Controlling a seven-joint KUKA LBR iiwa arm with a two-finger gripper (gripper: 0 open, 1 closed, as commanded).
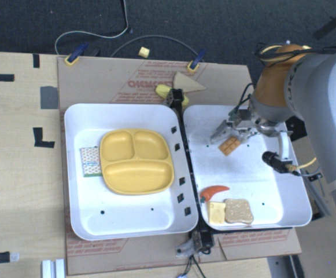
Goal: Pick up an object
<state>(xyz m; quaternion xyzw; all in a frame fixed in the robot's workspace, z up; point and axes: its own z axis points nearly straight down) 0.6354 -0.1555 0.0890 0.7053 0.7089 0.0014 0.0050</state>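
Observation:
My gripper [228, 134] reaches in from the right over the upper middle of the right bin [289, 204]. A small brown waffle-like piece [230, 147] lies just below its tip, touching or nearly touching it; I cannot tell whether it is gripped. Near the right bin's front edge lie a red pepper [215, 191], a pale yellow cheese slice [216, 213] and a tan slice of bread [238, 211]. In the left bin [75, 126] sit a yellow divided plate [136, 161] and, at its left, a small green-patterned pad [90, 161].
Black clips [182, 172] run along the wall between the bins. A yellow item [164, 90] and a beige wedge [189, 83] lie on the cardboard behind the bins. The grey arm with its orange band [280, 80] covers the right bin's far right corner.

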